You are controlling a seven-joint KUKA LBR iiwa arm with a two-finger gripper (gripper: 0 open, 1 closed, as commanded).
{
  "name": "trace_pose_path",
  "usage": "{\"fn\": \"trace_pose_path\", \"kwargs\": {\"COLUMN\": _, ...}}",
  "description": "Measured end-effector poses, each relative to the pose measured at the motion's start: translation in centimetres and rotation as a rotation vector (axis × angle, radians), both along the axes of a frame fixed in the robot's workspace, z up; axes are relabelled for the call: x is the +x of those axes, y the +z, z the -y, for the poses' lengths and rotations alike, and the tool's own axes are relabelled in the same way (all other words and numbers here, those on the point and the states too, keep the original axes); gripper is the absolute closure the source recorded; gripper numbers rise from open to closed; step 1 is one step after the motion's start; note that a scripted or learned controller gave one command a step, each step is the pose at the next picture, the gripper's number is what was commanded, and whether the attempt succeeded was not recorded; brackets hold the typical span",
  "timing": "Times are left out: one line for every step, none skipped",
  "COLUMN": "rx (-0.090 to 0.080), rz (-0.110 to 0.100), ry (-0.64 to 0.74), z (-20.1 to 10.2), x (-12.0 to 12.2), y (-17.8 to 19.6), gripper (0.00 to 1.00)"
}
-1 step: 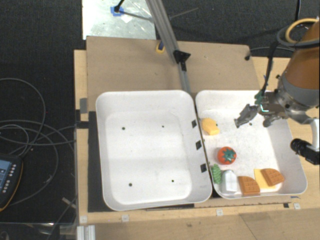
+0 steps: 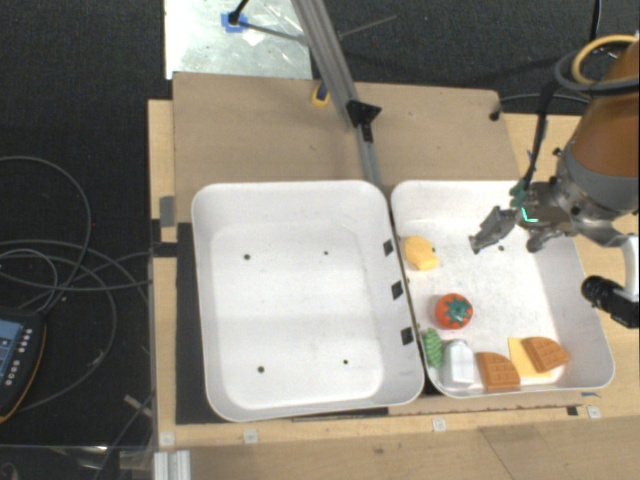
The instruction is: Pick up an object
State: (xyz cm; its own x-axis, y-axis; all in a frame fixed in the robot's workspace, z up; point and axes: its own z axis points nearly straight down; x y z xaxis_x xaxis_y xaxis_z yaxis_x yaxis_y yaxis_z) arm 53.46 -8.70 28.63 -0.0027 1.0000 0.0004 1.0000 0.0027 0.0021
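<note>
Right, all the candidates sit in the right bin (image 2: 590,298), clustered toward its near side, likely where they slid and settled: a yellow lemon-like piece (image 2: 420,253) by the divider, a toy tomato (image 2: 453,311) below it, then a green item (image 2: 432,347), a white block (image 2: 459,362) and two waffle-like pieces (image 2: 497,370) (image 2: 545,353) along the near rim. The left bin (image 2: 290,203) waits alongside. The gripper (image 2: 492,233) hangs over bare floor in the bin's far half, apart from everything, its fingers slightly spread and holding nothing. The arm (image 2: 600,158) reaches in from the right, wrist angled toward the divider.
</note>
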Motion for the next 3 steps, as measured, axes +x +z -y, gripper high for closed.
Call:
{"fn": "trace_pose_path", "kwargs": {"rx": 0.000, "rz": -0.004, "ry": -0.001, "z": -0.4, "x": -0.2, "y": -4.2, "gripper": 0.00}}
{"fn": "trace_pose_path", "kwargs": {"rx": 0.001, "rz": -0.006, "ry": -0.002, "z": -0.8, "x": -1.1, "y": -9.7, "gripper": 0.00}}
{"fn": "trace_pose_path", "kwargs": {"rx": 0.000, "rz": -0.005, "ry": -0.002, "z": -0.5, "x": -0.7, "y": -14.0, "gripper": 0.00}}
